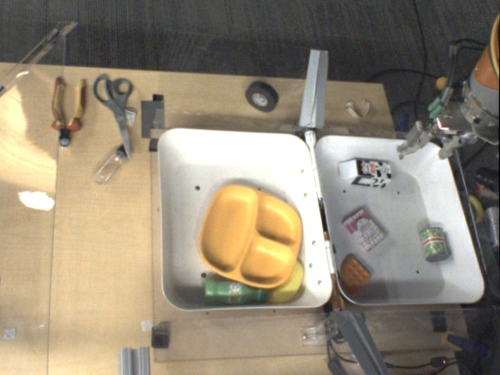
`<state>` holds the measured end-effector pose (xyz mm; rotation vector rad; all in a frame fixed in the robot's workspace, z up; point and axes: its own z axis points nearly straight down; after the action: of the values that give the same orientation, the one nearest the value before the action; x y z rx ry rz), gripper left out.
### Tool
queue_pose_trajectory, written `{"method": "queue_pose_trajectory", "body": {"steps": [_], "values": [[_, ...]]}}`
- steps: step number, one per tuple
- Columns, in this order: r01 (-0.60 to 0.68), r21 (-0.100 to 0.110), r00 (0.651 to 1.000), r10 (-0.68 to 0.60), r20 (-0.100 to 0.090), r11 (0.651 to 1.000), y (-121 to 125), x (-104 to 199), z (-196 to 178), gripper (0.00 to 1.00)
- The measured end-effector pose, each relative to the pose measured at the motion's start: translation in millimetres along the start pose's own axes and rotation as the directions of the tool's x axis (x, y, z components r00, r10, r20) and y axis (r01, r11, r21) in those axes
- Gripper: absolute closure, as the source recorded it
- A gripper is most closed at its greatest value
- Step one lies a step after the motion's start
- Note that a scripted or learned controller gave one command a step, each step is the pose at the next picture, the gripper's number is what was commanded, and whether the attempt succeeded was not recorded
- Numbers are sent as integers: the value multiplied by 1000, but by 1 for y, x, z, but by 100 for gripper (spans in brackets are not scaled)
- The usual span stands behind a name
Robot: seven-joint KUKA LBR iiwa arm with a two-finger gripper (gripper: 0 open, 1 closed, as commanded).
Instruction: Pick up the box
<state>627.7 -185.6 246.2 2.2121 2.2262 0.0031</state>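
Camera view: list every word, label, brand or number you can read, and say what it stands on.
None can be read.
Black-and-white box: printing, too small and blurred.
Pink-and-white packet: printed pattern, blurred.
Green can: label, unreadable.
Green bottle: pale marks on its label, unreadable.

The arm (486,92) shows at the far right edge of the camera view as a pale grey, rounded body. An orange band (487,69) wraps it above the wrist, and a small orange patch sits to the left of that band. Below the band the wrist turns lighter, almost white, with darker seams. Thin metal pieces in silver-grey jut out to the left from the wrist. A dark cable loops beside the upper part.
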Motion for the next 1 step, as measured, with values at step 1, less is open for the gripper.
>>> {"method": "queue_pose_trajectory", "body": {"steps": [1], "values": [[150, -2, 989, -150, 0, 989, -75, 63, 48, 0]]}}
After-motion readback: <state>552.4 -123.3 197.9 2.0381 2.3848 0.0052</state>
